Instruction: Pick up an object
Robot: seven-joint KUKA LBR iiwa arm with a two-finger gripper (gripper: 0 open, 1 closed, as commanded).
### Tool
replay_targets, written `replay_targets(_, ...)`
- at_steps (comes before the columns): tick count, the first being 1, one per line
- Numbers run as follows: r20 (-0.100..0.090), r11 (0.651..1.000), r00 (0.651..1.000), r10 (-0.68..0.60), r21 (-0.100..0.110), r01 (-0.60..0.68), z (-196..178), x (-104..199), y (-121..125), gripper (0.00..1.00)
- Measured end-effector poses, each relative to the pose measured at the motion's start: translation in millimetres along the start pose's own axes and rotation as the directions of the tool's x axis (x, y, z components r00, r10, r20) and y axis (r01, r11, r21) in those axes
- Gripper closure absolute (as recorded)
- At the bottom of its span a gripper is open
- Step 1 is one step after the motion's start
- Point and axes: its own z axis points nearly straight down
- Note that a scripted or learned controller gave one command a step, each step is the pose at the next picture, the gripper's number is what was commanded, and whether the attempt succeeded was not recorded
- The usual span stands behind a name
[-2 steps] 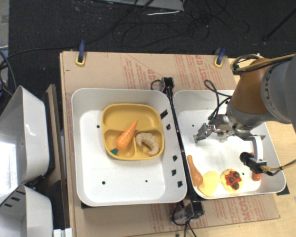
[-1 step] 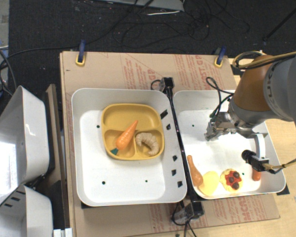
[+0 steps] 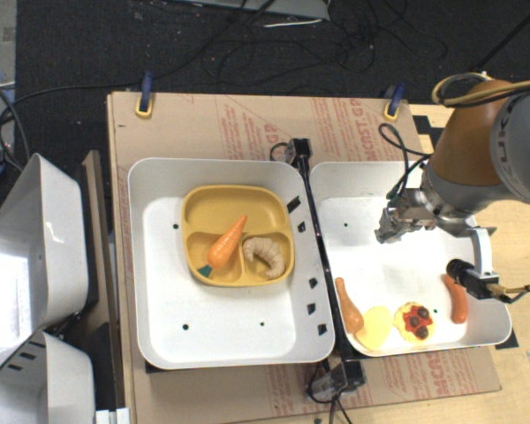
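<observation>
The gripper (image 3: 396,226) hangs over the far-left part of the right bin (image 3: 362,188), above bare white floor, with the grey arm (image 3: 481,162) and its orange band reaching in from the right. Whether it is clenched or released cannot be told from this angle; nothing is visible in its grasp.

The loose objects lie along the near edge of the same bin, well apart from the gripper. An orange drumstick-shaped piece (image 3: 348,305) lies at the near-left, just beside a pale yellow disc (image 3: 377,324). To the right of the disc sits a small round pizza-like toy (image 3: 414,320) with red and dark toppings. Further right, a reddish-orange sausage (image 3: 457,297) lies near the bin's right wall, beside a black fitting (image 3: 473,277).

In the left bin (image 3: 159,325) sits a yellow divided plate (image 3: 238,203). A carrot (image 3: 226,242) lies tilted across its divider, and a pale curled shrimp-like piece (image 3: 266,255) rests in the near-right compartment.
</observation>
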Motion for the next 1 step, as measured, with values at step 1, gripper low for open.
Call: replay_targets(1, 0.002, 1.000, 1.000, -0.001, -0.005, 0.001, -63.5, -3.3, 4.0, 1.00)
